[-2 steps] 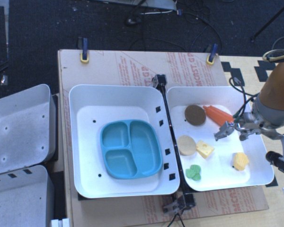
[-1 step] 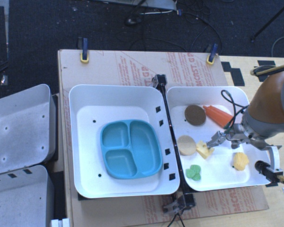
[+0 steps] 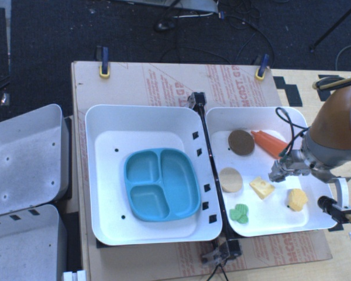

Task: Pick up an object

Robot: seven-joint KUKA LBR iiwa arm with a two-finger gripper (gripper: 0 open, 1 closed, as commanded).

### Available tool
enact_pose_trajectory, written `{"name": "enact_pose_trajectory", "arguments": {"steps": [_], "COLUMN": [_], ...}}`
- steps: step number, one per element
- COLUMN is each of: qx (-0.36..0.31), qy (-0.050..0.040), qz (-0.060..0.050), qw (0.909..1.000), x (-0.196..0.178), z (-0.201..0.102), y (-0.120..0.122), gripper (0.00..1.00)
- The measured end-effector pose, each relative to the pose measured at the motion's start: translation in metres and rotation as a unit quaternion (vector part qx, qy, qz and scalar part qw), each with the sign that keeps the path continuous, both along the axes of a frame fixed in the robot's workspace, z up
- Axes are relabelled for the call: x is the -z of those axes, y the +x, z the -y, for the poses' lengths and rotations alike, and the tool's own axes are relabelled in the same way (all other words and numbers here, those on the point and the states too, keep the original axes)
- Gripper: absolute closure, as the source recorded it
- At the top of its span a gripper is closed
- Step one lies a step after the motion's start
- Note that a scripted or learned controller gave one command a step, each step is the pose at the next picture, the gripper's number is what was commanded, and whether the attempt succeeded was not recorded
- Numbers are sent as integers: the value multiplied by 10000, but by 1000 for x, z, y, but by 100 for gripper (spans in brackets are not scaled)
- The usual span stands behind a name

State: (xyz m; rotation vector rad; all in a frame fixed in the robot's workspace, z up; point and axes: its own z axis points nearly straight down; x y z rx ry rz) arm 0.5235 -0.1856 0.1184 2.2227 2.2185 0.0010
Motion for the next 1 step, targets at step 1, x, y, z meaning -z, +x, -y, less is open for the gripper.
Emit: {"name": "enact_pose_trajectory", "arguments": {"steps": [1], "qx": [-24], "qy": [-8], "qz": [18], "qw": [10000], "x": [-44], "z": [-6], "y": [2], "gripper": [100]}}
